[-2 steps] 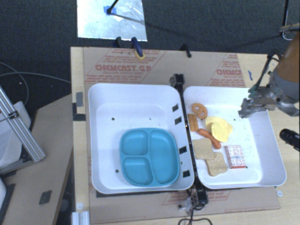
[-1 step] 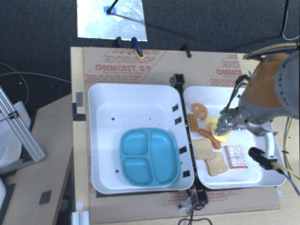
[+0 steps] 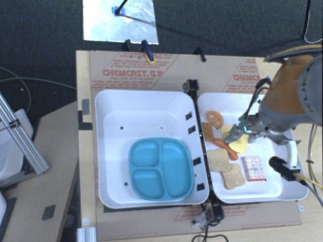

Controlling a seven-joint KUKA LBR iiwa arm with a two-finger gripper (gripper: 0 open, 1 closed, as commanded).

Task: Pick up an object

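A bench (image 3: 126, 67) bears two white bins (image 3: 146, 105) side by side.

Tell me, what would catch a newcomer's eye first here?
Most likely the bright blue divided plate, sitting alone in the left white bin. Next, the big grey arm with its orange band reaching in from the right, its end effector low over a cluster of toy food in the right bin: a pretzel, something yellow, an orange carrot-like piece and bread slices.
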